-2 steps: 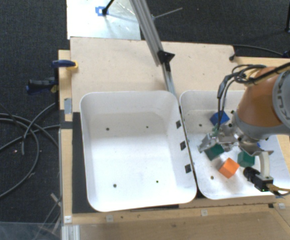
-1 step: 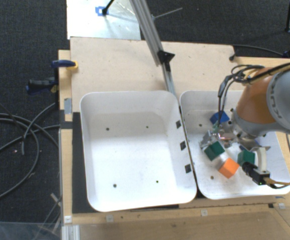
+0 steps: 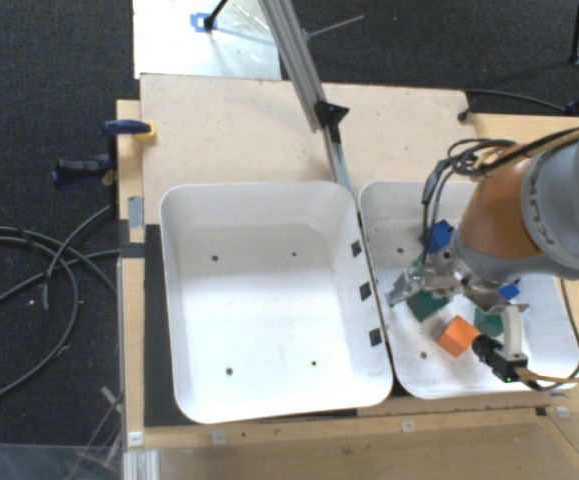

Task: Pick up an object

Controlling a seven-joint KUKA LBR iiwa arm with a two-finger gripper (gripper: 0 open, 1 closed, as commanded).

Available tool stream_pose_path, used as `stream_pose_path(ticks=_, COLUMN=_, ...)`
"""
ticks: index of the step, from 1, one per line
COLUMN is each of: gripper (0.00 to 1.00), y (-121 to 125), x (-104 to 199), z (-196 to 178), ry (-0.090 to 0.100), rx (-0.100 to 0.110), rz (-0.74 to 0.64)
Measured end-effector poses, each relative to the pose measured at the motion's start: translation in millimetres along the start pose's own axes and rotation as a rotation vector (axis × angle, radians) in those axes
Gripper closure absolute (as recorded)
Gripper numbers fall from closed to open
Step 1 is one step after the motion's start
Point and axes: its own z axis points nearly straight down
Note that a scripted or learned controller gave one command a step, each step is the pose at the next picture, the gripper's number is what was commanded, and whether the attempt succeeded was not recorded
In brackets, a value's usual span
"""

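My gripper (image 3: 416, 288) is low in the right bin (image 3: 409, 373), near its left wall, at the end of the grey arm with the orange band (image 3: 494, 218). A dark green block (image 3: 430, 306) lies right under and beside the gripper, partly hidden by it. Whether it touches the gripper I cannot tell. An orange block (image 3: 457, 336) rests just to the front right of the green one. A second green piece (image 3: 489, 320) sits to the right of the orange block. A blue piece (image 3: 437, 235) shows behind the gripper and another blue piece (image 3: 509, 291) by the wrist.
The left bin (image 3: 184, 268) stands alongside, its right wall meeting the right bin's left wall. A slanted metal pole (image 3: 304, 63) crosses the bench at the back. A blue clamp (image 3: 119, 128) holds the bench's left edge. Cables lie on the floor at left.
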Motion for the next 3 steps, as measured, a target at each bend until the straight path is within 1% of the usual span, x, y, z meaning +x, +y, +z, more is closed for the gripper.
stream_pose_path(ticks=1, gripper=0.00, y=11, x=-12, z=-1, ry=-0.001, rx=-0.005, rz=0.003)
stream_pose_path(ticks=2, gripper=0.00, y=10, x=3, z=-1, ry=0.000, rx=-0.002, rz=-0.001)
stream_pose_path(ticks=3, gripper=0.00, y=-35, x=-17, z=0, ry=-0.001, rx=0.001, rz=0.006)
